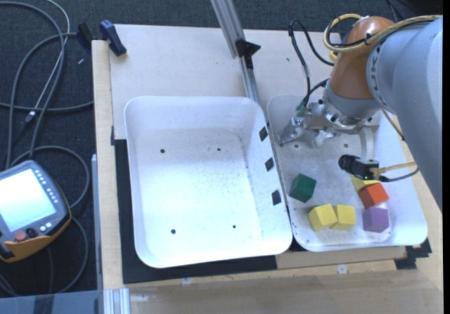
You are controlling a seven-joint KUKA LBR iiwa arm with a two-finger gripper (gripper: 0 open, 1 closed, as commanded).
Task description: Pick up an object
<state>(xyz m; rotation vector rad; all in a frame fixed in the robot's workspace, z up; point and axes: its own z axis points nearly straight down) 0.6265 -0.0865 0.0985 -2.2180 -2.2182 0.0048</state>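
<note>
My gripper (304, 133) hangs over the upper part of the right bin (411, 232), below the arm's orange band. A green cube (303, 187) lies on the bin floor just below the gripper, apart from it. Further toward the front edge sit two yellow cubes (323, 216) (345, 216) side by side. An orange cube (373, 194) and a purple cube (375, 219) rest to their right. A small yellow piece (361, 182) peeks out behind the orange cube. Nothing is visibly held.
The left bin (140, 112) stands beside the right one, with a slanted metal pole (223, 7) rising from the gap between them. A black plug with a cable (354, 164) hangs over the right bin near the orange cube. A teach pendant (28, 211) lies off the bench at left.
</note>
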